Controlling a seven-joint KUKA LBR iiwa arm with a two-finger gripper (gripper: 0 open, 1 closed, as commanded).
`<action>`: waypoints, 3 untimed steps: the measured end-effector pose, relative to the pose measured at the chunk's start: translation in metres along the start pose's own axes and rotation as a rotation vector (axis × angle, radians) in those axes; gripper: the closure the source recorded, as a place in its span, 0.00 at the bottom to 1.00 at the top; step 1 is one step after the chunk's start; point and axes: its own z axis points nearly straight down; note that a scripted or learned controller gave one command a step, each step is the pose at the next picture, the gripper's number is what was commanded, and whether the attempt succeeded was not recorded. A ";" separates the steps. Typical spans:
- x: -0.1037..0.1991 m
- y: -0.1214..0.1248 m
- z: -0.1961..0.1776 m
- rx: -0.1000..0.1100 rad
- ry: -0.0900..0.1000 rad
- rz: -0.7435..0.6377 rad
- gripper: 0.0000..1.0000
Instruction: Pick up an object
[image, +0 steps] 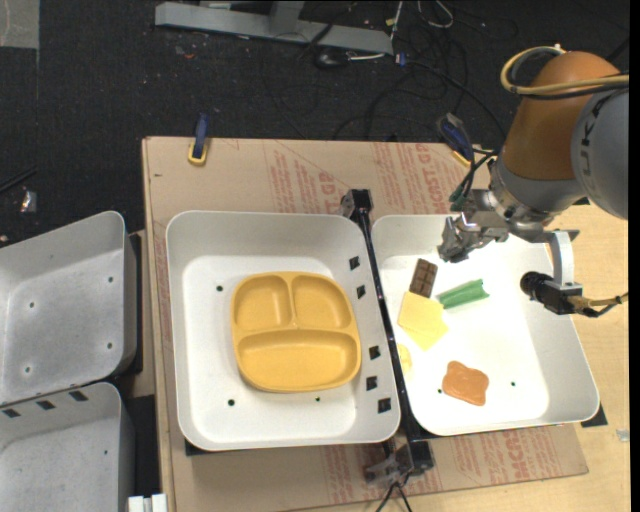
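We see two white bins side by side on the brown bench. The arm comes in from the right, and it is grey with a big orange part. Its pincer hangs over the far part of the right bin, close to the bin's left side. We cannot tell if the pincer is apart or together, because it is small and dark from up here. We see nothing held in it.

Four small things lie in the right bin, all on its left half. A brown block lies just below and left of the pincer. A green piece lies just beside the block, on its right, and is tilted a little. A yellow piece lies right under the brown block, and we cannot tell if they touch. An orange piece lies alone, nearer to us, apart from the other three.

In the left bin there is a yellow plate. It lies flat in the middle and has three parts, two small ones and one long one.

A blue clip sits on the far edge of the bench, on the left.
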 end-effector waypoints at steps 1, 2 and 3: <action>0.048 -0.017 -0.010 0.002 0.000 0.000 1.00; 0.108 -0.022 -0.005 0.003 0.001 -0.002 1.00; 0.163 -0.035 -0.020 0.000 0.001 -0.002 1.00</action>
